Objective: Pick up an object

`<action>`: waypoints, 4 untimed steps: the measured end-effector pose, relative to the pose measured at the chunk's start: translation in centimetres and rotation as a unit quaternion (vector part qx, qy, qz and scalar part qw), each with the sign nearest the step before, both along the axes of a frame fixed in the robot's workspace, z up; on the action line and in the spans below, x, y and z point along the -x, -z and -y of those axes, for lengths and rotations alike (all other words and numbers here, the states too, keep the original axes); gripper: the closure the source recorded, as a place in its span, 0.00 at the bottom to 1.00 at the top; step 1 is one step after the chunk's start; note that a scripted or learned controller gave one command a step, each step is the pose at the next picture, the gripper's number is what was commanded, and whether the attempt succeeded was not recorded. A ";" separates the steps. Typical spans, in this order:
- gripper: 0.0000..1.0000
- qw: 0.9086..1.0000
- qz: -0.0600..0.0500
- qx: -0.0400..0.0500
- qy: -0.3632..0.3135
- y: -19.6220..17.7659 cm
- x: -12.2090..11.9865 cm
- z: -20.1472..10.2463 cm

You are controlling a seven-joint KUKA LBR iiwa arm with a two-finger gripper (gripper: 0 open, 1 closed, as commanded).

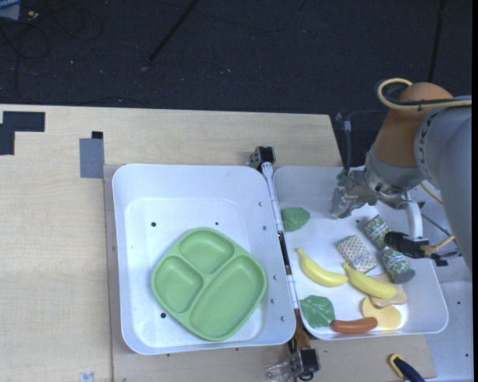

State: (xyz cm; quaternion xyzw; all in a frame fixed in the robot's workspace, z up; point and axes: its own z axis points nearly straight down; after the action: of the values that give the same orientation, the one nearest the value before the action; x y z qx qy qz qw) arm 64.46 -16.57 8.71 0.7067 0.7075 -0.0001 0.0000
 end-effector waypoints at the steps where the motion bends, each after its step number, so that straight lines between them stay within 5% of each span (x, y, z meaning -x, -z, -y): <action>1: 1.00 1.000 -0.001 0.000 0.000 -0.1 3.6 0.6; 2: 0.00 1.000 0.000 0.001 0.000 -0.1 3.6 0.6; 3: 0.00 1.000 -0.002 -0.001 -0.002 0.1 0.0 3.0; 4: 0.00 1.000 -0.002 -0.001 -0.002 0.1 0.0 3.0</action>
State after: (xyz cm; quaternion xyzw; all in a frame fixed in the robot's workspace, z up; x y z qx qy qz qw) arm 64.44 -19.56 8.62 0.7052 0.7090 -0.0006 -0.0016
